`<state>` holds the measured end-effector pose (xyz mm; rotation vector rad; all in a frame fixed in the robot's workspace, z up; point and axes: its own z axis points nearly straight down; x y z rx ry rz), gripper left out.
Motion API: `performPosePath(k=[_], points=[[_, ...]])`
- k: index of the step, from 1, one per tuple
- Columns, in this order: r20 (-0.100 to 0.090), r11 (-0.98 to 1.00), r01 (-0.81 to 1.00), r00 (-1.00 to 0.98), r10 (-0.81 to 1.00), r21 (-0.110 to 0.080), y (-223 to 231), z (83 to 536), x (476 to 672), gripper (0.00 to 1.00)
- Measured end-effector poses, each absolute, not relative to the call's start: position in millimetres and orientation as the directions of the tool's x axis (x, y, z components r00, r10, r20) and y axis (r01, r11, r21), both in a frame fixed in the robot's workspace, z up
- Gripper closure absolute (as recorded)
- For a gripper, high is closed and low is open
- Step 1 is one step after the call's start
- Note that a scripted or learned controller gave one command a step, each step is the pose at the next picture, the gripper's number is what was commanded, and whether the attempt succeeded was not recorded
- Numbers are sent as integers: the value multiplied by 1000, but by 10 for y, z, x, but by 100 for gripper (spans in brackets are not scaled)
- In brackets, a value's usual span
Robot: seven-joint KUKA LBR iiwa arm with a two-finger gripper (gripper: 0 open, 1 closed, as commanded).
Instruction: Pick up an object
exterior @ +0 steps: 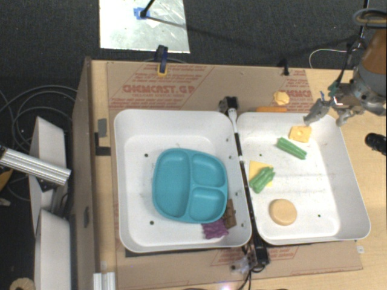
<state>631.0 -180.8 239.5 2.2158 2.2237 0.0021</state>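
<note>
Cheese-like yellow block [300, 133] is lying in the right bin [347, 180] near its far edge, just beside a green stick [291, 148]. Spread-fingered and grasping nothing, the gripper [330, 111] is hovering just over that corner. Nearer the divider, a yellow wedge [257, 167], green beans [262, 179] and a tan disc [282, 211] are sitting. A teal divided plate [189, 185] is resting in the left bin [136, 162].

Grey arm [370, 80], orange band above wrist, pale metal gripper [329, 110], thin cable alongside
</note>
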Motion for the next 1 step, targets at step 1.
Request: performPosePath(k=[1], points=[[1, 6, 1000, -6, 1000, -4, -1796, 1502, 6543, 0]])
